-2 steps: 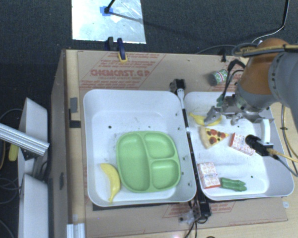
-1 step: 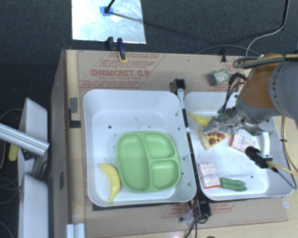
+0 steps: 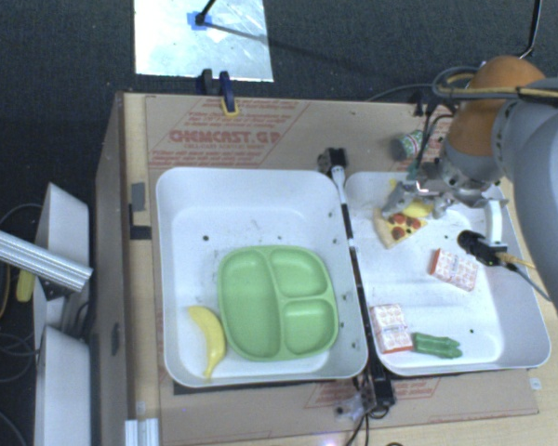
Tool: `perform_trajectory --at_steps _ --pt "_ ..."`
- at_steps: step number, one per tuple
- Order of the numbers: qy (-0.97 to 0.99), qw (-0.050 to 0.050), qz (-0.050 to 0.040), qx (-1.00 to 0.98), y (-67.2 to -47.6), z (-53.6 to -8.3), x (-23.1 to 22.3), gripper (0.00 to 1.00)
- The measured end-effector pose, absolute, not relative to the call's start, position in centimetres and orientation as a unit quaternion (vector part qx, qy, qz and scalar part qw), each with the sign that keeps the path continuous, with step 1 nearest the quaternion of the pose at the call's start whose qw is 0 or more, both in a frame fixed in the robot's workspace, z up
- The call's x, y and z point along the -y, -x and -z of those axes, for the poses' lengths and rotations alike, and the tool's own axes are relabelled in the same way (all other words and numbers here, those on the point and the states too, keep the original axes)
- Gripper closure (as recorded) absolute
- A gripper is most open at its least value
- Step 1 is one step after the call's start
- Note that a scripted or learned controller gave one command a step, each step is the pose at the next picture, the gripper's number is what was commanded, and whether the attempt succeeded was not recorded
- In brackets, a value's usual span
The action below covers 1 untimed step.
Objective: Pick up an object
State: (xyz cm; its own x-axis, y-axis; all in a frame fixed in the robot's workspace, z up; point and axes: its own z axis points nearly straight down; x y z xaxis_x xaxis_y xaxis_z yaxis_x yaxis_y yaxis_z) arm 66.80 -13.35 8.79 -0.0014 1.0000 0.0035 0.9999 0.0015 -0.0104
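Observation:
My gripper [image 3: 416,201] hangs over the far left corner of the right bin [image 3: 516,319], reaching in from the right. Its fingers [image 3: 396,193] are spread open, with nothing between them. Just below and in front of it lies a toy pizza slice [image 3: 400,228], yellow with red spots. A pink and white box [image 3: 454,268] lies mid-bin, a second similar box [image 3: 391,328] sits at the near left, and a green pea pod [image 3: 435,345] lies beside that one.
The left bin [image 3: 181,212] holds a green divided plate [image 3: 279,302] and a yellow banana [image 3: 209,339] at its near left corner. A dividing rail [image 3: 347,230] runs between the bins. A small striped object [image 3: 409,144] sits on the bench behind the right bin.

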Motion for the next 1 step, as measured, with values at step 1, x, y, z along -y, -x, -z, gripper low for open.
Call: perform_trajectory --at_steps 1 --pt "0.705 0.007 -0.0049 0.709 -66.70 -9.77 13.41 1.00"
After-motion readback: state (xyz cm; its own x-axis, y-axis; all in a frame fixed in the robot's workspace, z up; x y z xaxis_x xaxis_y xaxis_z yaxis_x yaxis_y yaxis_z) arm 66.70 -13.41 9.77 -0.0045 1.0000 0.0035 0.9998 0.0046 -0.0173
